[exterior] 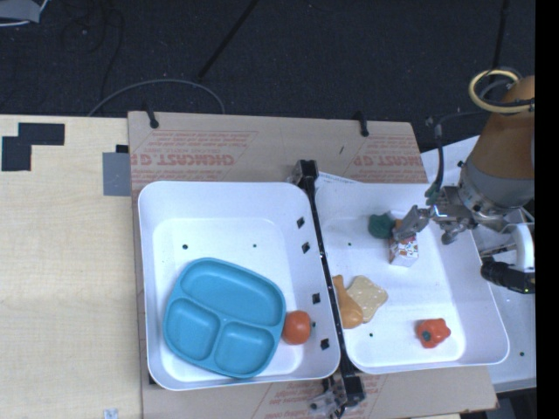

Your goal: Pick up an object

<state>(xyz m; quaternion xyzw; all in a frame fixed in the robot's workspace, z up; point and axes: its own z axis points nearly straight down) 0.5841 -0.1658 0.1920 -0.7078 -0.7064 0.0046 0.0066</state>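
Note:
My gripper (414,223) reaches in from the right over the upper part of the right bin (472,278). Its tip is directly above a small white and red carton (403,250) that stands on the bin floor, and whether the two touch I cannot tell. A dark green object (381,225) lies just left of the gripper tip. Lower in the same bin lie a pale toast slice (369,294), an orange-brown bread piece (348,306) and a red fruit with a green top (432,332).
The left bin (218,208) holds a blue divided plate (225,318) and an orange ball-shaped fruit (298,326) by the black divider (316,260). The arm's orange band (507,138) rises at the right edge. Cardboard lies under both bins.

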